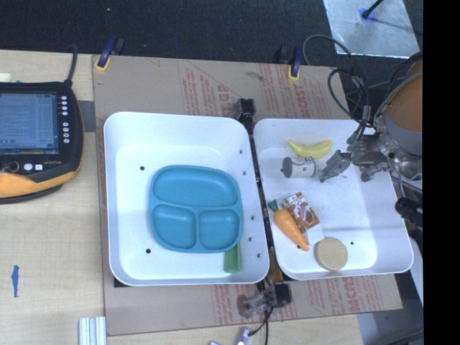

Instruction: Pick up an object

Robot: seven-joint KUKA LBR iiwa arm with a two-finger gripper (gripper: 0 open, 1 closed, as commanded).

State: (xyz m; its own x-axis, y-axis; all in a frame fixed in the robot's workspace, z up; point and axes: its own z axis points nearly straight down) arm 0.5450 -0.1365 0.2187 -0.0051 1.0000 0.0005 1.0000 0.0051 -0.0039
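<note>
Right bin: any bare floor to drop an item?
Right bin: bare floor to the right of the carrot and above the round disc, out to the right wall. Crowded along the top, where banana, small can and gripper cluster.

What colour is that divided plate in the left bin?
Light blue: the divided plate, seen clearly in the camera view.

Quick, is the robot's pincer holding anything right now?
Pincer: above the right bin, beside the small can; nothing visible in its grip; open or closed cannot be told.
</note>
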